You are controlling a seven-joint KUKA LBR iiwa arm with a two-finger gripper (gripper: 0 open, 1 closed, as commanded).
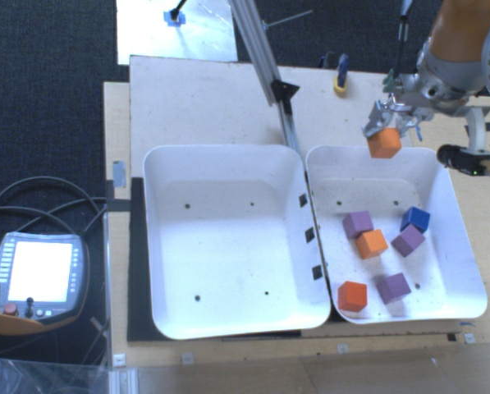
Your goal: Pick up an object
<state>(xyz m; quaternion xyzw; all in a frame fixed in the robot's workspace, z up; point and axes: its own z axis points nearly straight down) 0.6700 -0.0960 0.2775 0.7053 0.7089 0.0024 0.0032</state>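
Pale worktop (pixel 203 97) under two white bins, dark carpet around. End effector (pixel 386 130) raised over the far rim of the right bin (pixel 458 220), closed on an orange cube (pixel 385 143) gripped between the fingers, cube hanging clear of the bin floor. Grey arm with orange band (pixel 466 15) entering from the upper right. Below, in the right bin: blue cube (pixel 415 218) near the right wall, purple cube (pixel 409 240) just beside it, another purple cube (pixel 358 223) touching an orange block (pixel 372 243) at centre, third purple cube (pixel 393 287) and a red-orange cube (pixel 352 296) near the front rim. Left bin (pixel 162 220) alongside, edges touching. Slanted metal pole (pixel 257 43) crossing the far worktop. Yellow-and-blue clamp (pixel 341 76) near the far edge. Teach pendant (pixel 35 281) with coiled cable on the floor at left.
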